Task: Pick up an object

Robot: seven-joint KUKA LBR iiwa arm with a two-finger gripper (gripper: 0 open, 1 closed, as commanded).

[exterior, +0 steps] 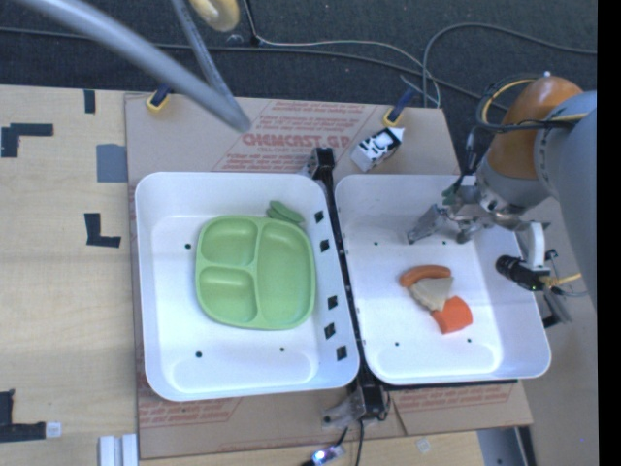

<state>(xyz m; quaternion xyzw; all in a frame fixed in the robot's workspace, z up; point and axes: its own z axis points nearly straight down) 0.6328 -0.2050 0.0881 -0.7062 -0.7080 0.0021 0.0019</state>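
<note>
Two white bins sat side by side: the left bin (155, 357) and the right bin (514, 352). One green divided plate (256, 271) lay in the left. Three small items lay in the right: an orange curved piece (425, 274), a tan wedge (431, 294) and an orange-red block (453, 316).

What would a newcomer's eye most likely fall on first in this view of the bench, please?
Probably the light green divided plastic plate, lying in the middle of the left white bin. Next comes a small cluster in the right white bin: an orange curved piece, a tan wedge and a red-orange block. The grey arm's gripper sits just above that cluster.
</note>
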